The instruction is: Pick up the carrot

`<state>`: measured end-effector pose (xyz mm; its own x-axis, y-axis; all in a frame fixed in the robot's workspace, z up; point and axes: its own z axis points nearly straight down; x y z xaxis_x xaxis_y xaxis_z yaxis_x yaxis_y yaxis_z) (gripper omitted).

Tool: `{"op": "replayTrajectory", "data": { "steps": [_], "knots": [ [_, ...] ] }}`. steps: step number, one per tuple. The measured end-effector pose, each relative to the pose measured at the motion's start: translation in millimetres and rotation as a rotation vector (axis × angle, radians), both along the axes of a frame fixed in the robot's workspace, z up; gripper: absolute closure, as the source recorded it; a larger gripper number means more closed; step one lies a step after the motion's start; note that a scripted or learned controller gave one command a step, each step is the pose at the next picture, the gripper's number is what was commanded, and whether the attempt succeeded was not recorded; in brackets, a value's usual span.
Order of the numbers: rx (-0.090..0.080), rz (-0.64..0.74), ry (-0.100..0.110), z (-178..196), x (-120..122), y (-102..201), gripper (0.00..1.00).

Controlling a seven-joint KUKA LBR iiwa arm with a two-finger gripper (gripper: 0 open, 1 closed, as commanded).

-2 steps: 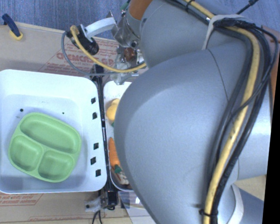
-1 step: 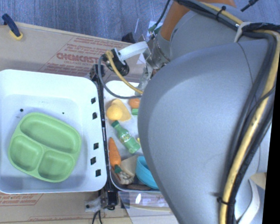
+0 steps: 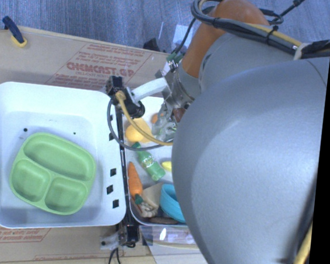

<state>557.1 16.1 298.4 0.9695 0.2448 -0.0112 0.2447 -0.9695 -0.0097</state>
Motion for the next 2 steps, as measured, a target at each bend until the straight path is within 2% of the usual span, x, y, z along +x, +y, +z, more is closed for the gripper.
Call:
{"op": "replayTrajectory", "data": {
  "steps": [1, 2],
  "knots": [
    [-0.005, -0.031, -0.007, 61.8, 68.5, 21.0, 1.00],
    [-0.002, 0.049, 0.012, -59.4, 3.0, 30.0, 1.00]
  ]
}}
